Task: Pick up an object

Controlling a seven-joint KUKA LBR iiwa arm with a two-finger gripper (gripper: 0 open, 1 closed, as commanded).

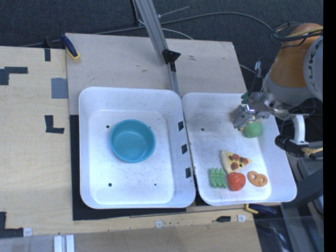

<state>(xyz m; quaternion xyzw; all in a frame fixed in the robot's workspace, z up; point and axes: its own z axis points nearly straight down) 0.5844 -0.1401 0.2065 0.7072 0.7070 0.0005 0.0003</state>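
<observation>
Approach step: hand [244, 117] low in right bin [210, 140], just left of green ball [253, 129]. Open/closed state: can't tell. Next prob. needs centring on ball before gripping.

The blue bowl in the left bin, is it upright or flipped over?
Upright: the blue bowl shows its open mouth and inner floor, sitting in the left bin.

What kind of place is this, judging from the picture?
Probably a robotics lab set up for grasping trials. A wooden bench carries two shallow white bins; a KUKA arm reaches over toy food such as a pizza slice, and cables trail across the dark floor.
</observation>
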